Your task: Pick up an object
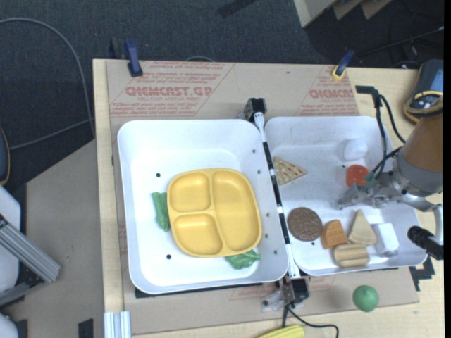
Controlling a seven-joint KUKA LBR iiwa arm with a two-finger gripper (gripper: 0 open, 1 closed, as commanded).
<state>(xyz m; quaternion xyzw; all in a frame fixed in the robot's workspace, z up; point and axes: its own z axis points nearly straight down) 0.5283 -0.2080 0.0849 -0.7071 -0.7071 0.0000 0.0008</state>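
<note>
the gripper [359, 197] hangs low over the right bin [310, 129], just above a tan wedge [362, 227]; its grip state cannot be told. a brown cookie [305, 224], bread pieces [334, 234] and a red ball [356, 174] lie nearby. a yellow divided plate [213, 211] sits in the left bin [141, 189].

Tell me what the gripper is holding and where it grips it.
Nothing visibly held. The gripper hovers in the right bin near the red piece and the wedge, with no object seen between its fingers.
</note>
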